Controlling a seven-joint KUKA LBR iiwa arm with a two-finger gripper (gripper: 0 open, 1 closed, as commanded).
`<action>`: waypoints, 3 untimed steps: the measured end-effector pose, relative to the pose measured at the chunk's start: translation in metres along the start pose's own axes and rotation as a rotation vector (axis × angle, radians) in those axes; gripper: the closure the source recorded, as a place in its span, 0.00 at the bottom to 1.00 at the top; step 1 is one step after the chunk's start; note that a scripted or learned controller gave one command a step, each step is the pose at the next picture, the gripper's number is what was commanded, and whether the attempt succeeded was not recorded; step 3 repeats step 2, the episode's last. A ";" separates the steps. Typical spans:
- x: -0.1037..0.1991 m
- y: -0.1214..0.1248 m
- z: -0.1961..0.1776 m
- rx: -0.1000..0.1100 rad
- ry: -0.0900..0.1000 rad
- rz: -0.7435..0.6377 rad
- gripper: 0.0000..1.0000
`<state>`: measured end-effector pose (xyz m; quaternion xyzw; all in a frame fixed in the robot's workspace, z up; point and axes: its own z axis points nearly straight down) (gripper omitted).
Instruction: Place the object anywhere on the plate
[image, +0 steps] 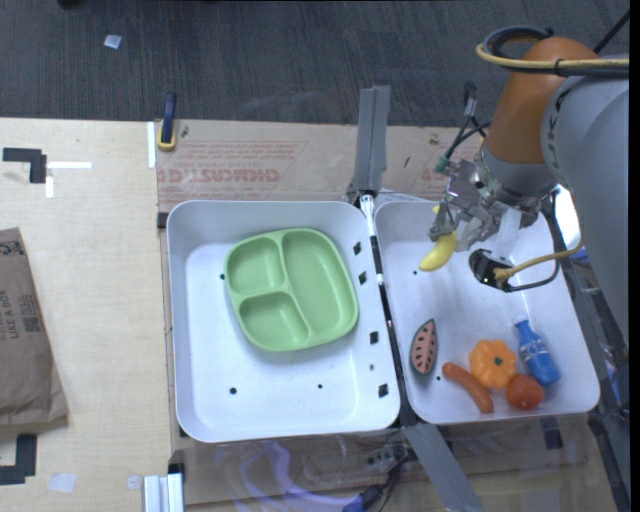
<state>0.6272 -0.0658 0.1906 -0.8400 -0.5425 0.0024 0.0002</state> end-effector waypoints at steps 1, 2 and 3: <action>0.133 -0.027 -0.002 -0.001 0.002 0.090 1.00; 0.132 -0.027 -0.002 -0.001 0.001 0.091 0.00; 0.132 -0.027 -0.002 -0.001 0.001 0.091 0.00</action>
